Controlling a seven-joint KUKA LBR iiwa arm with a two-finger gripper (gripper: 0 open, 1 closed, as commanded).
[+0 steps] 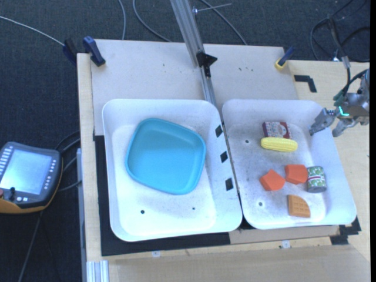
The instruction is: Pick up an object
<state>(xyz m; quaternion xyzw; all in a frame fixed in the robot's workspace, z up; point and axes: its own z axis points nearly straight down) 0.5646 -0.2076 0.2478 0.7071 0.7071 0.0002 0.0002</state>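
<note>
With the gripper (329, 124) spread and carrying nothing above the right bin (338, 157) rim, the approach step is in hand; next, descend over the corn cob (279, 144).

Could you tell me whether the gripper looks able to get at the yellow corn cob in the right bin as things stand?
Probably yes. The gripper hovers at the right bin's far right edge, and the corn cob lies exposed, with only a small red packet close behind it.

A plate (166, 155) lies in the left bin (115, 113); right of that bin, the right bin (247, 110) holds a corn cob (278, 144), blocks (272, 180) and a can (316, 178).
</note>
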